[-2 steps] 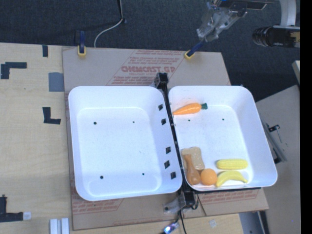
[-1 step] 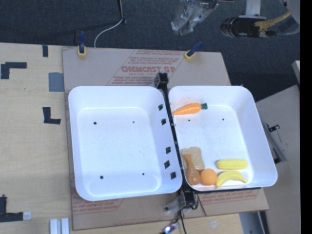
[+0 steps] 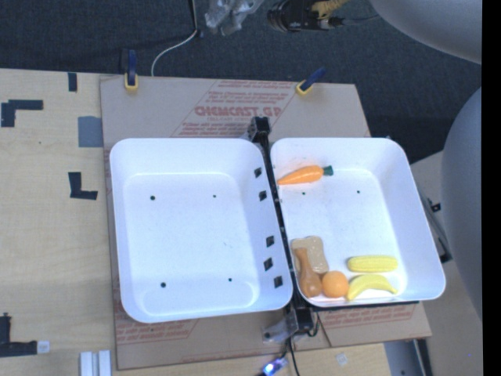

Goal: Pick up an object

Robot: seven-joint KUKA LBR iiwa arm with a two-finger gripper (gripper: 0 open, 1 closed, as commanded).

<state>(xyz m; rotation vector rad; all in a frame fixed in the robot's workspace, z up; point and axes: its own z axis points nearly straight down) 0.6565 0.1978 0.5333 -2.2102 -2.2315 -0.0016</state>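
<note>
Overhead view: two white bins side by side. Right bin (image 3: 407,210) holding a carrot (image 3: 300,175) near the divider, plus bread (image 3: 311,254), orange (image 3: 334,285), corn (image 3: 373,264) and banana (image 3: 370,287) crowded at the near edge. Gripper (image 3: 228,8) blurred above the bench, well apart; grip state impossible to tell. Likely risk: crowded items shifting or slipping.

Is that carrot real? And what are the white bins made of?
The carrot looks like toy plastic: even orange, smooth, with a neat green stub. The bins look like thin moulded plastic, smooth and slightly glossy, with rounded corners and rolled rims. Neither can be told for sure from here.
</note>
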